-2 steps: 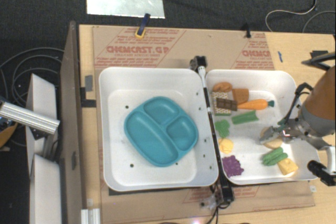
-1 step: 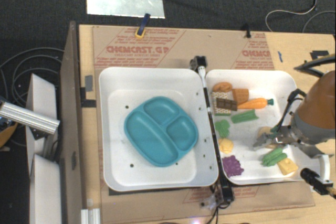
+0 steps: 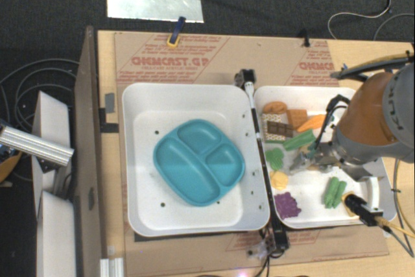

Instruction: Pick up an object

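Although the arm has its wrist low inside the right bin (image 3: 382, 201), nothing in the view shows an object lifted, so the pick looks to be in its early stage, at the reach or descent, with the closing and raising both left to do; nearest the camera, along the lower rim of that bin, lie a purple grape-like cluster (image 3: 287, 204) and a green ridged piece (image 3: 334, 192), with a small yellow piece (image 3: 279, 180) just above the purple one; a little further in, the hand (image 3: 306, 157) sits among the toy food, and whether it is wide or narrow I cannot tell, since the wrist and cabling cover it from above; just beside it are a green leaf-shaped piece (image 3: 275, 157) and a longer green piece (image 3: 299, 140), either of which may be the target, though which one is not clear; beyond these lie a brown-and-white block (image 3: 277, 126), an orange piece (image 3: 312, 124) and a tan round piece (image 3: 275, 108) near the far rim; in the left bin (image 3: 139, 139) rests a teal divided plate (image 3: 198, 161), well apart from the hand; furthest off, past both bins, the desk (image 3: 194, 58) carries printed cardboard.
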